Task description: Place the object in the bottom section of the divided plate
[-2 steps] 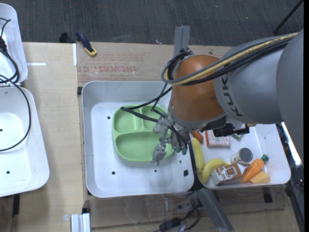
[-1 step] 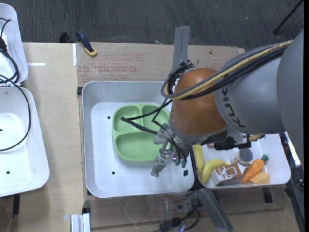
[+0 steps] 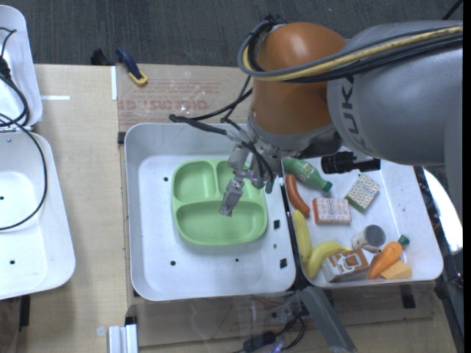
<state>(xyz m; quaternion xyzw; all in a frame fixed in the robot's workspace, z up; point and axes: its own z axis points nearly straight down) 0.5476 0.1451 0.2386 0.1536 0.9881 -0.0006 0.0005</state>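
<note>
You have two bins: the left bin (image 3: 140, 219) carries one green plate (image 3: 193, 230) near its centre, with three sections. The gripper (image 3: 237, 190) hangs over the plate's right side, clamped on one small grey object (image 3: 231, 198), above the bottom section. The right bin (image 3: 425, 219) carries one banana (image 3: 318, 255), one carrot (image 3: 386, 257) and one bottle (image 3: 307, 173).

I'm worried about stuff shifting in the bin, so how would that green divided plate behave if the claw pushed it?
The green divided plate looks like stiff moulded plastic, so it would probably keep its shape. It lies flat on the white bin floor, so it seems likelier to slide than tip. Its raised rim could catch the claw.
</note>
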